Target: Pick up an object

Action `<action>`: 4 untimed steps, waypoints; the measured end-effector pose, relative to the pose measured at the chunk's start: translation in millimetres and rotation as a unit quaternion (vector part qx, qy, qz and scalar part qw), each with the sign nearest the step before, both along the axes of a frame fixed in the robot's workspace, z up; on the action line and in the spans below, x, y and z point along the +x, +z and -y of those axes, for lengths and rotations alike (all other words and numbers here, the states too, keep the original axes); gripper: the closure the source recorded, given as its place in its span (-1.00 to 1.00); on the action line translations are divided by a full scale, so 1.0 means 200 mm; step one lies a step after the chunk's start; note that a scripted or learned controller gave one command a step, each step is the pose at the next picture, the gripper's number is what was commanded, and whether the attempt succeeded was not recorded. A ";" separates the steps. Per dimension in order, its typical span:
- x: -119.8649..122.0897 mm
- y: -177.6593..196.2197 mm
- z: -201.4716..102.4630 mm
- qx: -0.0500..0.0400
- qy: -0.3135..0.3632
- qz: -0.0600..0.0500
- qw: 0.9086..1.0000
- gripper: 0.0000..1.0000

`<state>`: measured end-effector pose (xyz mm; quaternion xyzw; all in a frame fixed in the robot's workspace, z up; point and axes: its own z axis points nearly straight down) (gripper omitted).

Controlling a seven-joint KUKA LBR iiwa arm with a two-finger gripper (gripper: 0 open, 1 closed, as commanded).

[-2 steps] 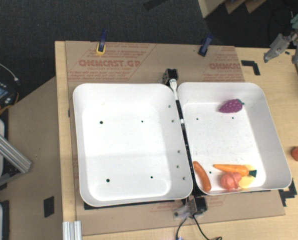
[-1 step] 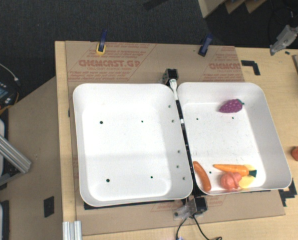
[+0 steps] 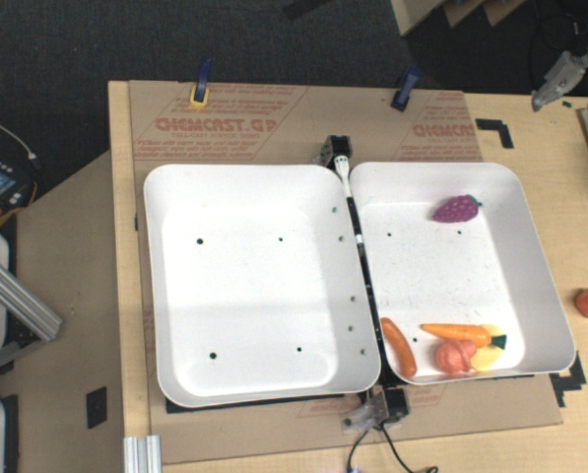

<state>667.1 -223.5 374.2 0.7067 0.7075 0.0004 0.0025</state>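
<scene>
The right bin [image 3: 530,254] holds the objects. A purple bunch of grapes [image 3: 456,208] lies near its far right corner. Along its near edge lie an orange-red sausage shape [image 3: 399,348], an orange carrot [image 3: 457,332], a pink lump [image 3: 452,358] and a small yellow piece [image 3: 486,360], the last three touching one another.
The left bin [image 3: 161,264] sits beside the right one on a cardboard sheet [image 3: 274,116] held by two clamps at the back. A small red object [image 3: 587,303] lies on the bench right of the bins. A grey metal part [image 3: 561,75] shows at the top right.
</scene>
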 end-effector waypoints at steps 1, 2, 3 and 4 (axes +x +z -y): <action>0.00 0.69 -0.26 -0.001 0.003 0.007 1.000 -1.00; -0.29 0.57 0.02 0.001 -0.004 -0.003 1.000 -1.00; -0.84 0.47 0.01 0.002 -0.003 -0.003 1.000 -1.00; -0.54 0.83 -0.14 -0.001 0.002 0.004 1.000 -1.00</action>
